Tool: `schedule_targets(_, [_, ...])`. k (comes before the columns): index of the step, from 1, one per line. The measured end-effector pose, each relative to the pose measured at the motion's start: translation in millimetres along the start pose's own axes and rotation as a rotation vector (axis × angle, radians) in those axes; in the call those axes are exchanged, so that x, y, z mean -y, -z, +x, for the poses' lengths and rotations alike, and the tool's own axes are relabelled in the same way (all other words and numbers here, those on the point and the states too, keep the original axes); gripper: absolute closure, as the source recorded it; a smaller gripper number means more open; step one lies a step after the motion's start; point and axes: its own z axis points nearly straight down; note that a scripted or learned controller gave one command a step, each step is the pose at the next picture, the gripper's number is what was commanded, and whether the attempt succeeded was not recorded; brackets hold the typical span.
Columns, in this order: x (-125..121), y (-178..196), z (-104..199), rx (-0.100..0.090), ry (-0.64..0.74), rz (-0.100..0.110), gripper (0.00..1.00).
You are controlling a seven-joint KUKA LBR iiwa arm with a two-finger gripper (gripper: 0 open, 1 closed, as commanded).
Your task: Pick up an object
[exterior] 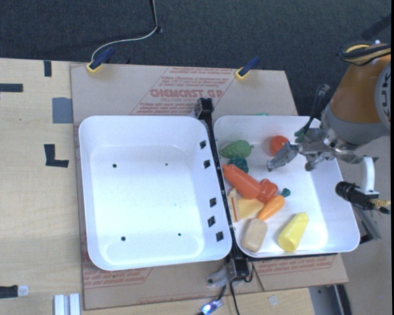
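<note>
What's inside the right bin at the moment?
The right bin holds a green leafy piece, a red tomato, a long red-orange piece, a small carrot, a yellow wedge, a tan piece and a yellow piece. The gripper hides part of the tomato.

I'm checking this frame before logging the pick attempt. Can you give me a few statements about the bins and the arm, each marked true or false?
1. All the toy foods lie in the right bin. True.
2. The yellow piece sits in the left bin. False: it lies in the right bin, near its front edge.
3. The gripper is over the right bin, close to the small red-orange piece. True.
4. The long orange-red piece is between the gripper's fingers. False: it lies on the bin floor, apart from the gripper.
5. The green piece lies near the divider between the bins. True.
</note>
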Motion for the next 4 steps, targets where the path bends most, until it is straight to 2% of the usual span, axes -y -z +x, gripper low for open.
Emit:
schedule_targets(1, [-99.4,-62.7,9.6,0.001,0.004,-0.005,0.0])
schedule_targets(2, [-105.1,-61.5,-54.1,0.003,-0.003,-0.002,0.0])
schedule_targets(3, [-104.7,-113.3,-69.8,0.001,0.0,0.001,0.0])
schedule_targets(4, [-106.4,-109.8,39.5,-0.001,0.008,-0.002,0.0])
